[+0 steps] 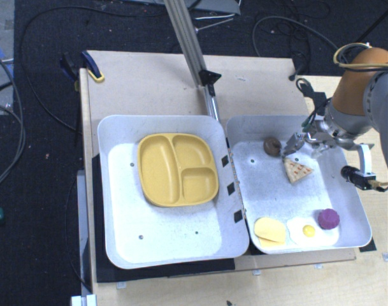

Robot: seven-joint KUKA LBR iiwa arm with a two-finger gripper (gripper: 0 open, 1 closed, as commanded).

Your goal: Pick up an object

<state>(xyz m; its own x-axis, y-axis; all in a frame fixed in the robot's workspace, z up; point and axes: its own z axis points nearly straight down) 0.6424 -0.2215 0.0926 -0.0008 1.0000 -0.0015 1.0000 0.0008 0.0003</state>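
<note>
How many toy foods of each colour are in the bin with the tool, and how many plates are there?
Brown round food: 1
Tan pizza slice with red spots: 1
Yellow food: 1
White fried egg with yellow yolk: 1
Purple food: 1
Yellow divided plate, in the other bin: 1
Total: 6

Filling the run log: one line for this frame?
claw: over right bin | nearest: brown round piece, pizza slice | grasp: none seen
</note>
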